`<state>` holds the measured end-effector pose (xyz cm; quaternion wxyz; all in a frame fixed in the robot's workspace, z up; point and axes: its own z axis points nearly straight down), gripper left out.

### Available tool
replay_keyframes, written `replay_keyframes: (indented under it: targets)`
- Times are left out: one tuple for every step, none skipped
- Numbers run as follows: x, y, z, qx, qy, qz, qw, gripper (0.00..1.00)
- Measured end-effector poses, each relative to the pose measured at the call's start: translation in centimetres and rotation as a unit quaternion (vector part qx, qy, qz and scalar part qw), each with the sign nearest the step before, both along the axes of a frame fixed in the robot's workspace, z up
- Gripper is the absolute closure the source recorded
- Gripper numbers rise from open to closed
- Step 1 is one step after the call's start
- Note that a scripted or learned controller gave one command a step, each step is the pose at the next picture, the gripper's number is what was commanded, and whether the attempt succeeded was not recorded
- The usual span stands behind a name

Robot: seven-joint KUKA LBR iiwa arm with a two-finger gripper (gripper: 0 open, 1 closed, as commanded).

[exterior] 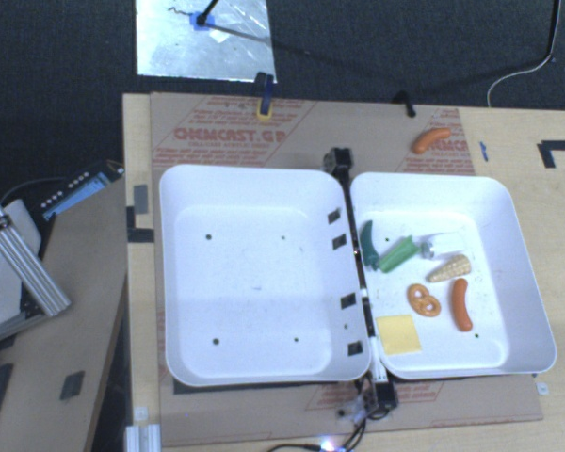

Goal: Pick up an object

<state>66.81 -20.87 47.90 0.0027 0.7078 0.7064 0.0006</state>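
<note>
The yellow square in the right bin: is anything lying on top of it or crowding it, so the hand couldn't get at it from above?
Nothing visible covers the yellow square. It lies flat near the right bin's front left corner, apart from the pretzel just behind it. Only the bin's left wall is close by.

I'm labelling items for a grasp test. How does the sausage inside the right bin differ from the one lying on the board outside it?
The sausage in the right bin lies on the bin floor, beside the pretzel; the sausage on the board lies alone beyond the bin's far rim. The bin one runs nearly straight toward the camera and looks redder; the board one lies crosswise, slightly curved and more orange. Both are small, elongated toy sausages.
</note>
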Motion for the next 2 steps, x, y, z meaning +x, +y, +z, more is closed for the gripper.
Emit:
replay_keyframes:
  targets:
    - [0.0,7.6,-13.4,0.0043,0.008,0.006,0.9999,1.0]
    - [-4.7,10.1,-25.8,0.0033,0.009,0.002,1.0,1.0]
